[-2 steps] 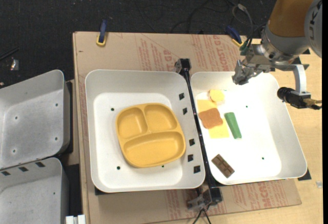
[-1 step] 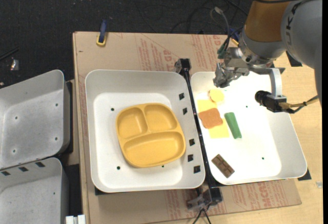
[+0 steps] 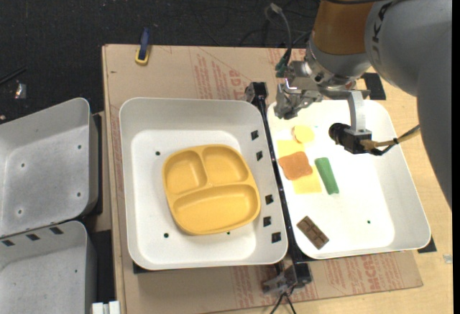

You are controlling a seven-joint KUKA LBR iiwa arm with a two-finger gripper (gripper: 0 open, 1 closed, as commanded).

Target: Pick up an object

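Presently: fingers (image 3: 287, 105) at right bin's (image 3: 402, 183) rear-left corner, state indiscernible. Right bin: orange block (image 3: 294, 165), yellow pieces (image 3: 306, 183), green bar (image 3: 326, 175), brown bar (image 3: 313, 232). Left bin (image 3: 144, 162): yellow divided tray (image 3: 211, 189).

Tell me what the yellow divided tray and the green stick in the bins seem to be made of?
The yellow divided tray looks like moulded plastic: even colour, rounded compartment ridges, a soft satin sheen. The green stick is probably plastic or foam too, with flat, matte, uniform colour; the view leaves that open.
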